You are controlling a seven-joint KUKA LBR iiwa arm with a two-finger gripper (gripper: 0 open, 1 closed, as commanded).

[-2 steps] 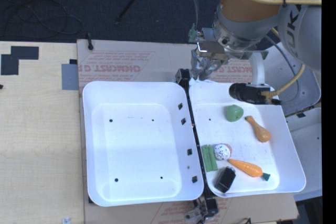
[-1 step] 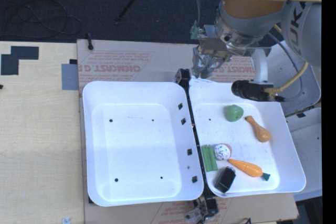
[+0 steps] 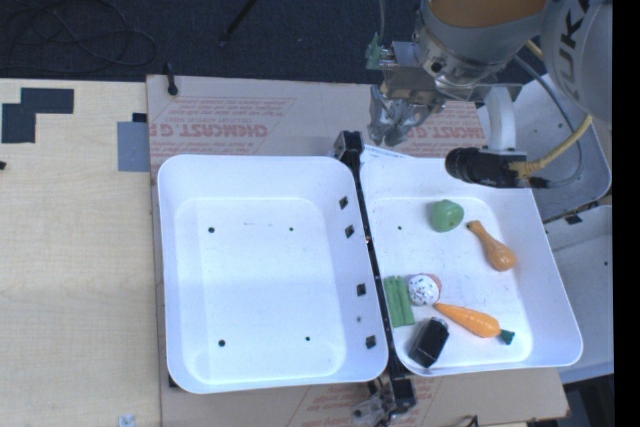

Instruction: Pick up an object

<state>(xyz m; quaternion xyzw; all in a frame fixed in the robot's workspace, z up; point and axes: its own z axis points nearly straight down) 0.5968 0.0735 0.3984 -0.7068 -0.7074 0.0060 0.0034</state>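
The right bin (image 3: 545, 245) holds several small objects. A green rounded lump (image 3: 446, 214) lies near its middle, with an orange gourd-shaped piece (image 3: 492, 245) just to its right. Nearer the front lie a white speckled ball (image 3: 424, 289), a flat green strip (image 3: 398, 301), an orange carrot with a green tip (image 3: 470, 319) and a black block (image 3: 429, 341). My gripper (image 3: 395, 127) hangs above the far left corner of the right bin, well behind the objects and apart from all of them. Nothing shows in its grasp.
The left bin (image 3: 170, 215) sits beside the right one, and a black divider with clips (image 3: 360, 245) runs between them. Both rest on a cardboard sheet (image 3: 250, 120). A black cylindrical part (image 3: 485, 166) on the arm overhangs the right bin's far edge.
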